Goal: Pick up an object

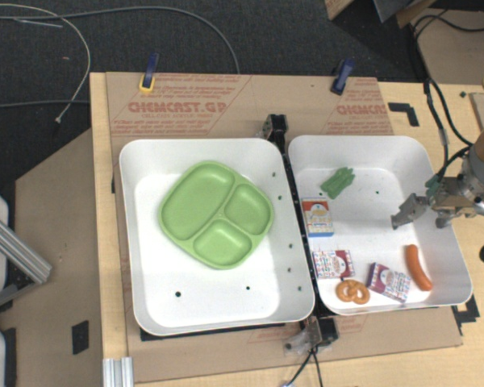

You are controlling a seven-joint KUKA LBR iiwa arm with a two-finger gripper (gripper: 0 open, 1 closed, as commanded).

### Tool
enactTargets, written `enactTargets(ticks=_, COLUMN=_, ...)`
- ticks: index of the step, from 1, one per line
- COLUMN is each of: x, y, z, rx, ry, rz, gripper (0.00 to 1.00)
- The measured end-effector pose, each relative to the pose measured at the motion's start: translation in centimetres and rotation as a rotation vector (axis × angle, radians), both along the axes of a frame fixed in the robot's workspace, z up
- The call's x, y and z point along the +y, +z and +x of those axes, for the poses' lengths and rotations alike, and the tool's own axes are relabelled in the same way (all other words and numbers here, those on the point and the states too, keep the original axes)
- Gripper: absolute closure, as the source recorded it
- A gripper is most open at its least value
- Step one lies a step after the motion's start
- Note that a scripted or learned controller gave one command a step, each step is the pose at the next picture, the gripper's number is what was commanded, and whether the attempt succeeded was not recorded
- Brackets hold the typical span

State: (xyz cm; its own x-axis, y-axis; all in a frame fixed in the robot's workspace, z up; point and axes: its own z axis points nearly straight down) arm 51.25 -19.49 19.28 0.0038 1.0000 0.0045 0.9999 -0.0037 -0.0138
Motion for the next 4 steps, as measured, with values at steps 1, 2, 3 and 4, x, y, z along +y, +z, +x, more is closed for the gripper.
enactTargets(ticks=1, x=0.0, y=0.6, z=0.3, rx=-0.013, ry=0.004, rz=-0.004, gripper=0.0)
enactTargets(ticks=2, x=0.1, y=-5.7, z=0.0, rx=-0.006, ry=0.003, rz=-0.001, gripper=0.0)
enactTargets(ticks=3, x=0.2, y=-11.0, z=-0.1, rx=-0.008, ry=0.004, rz=-0.001, gripper=0.0)
enactTargets(ticks=4, x=0.1, y=-9.6, z=0.1, rx=-0.014, ry=0.003, rz=-0.003, gripper=1.0)
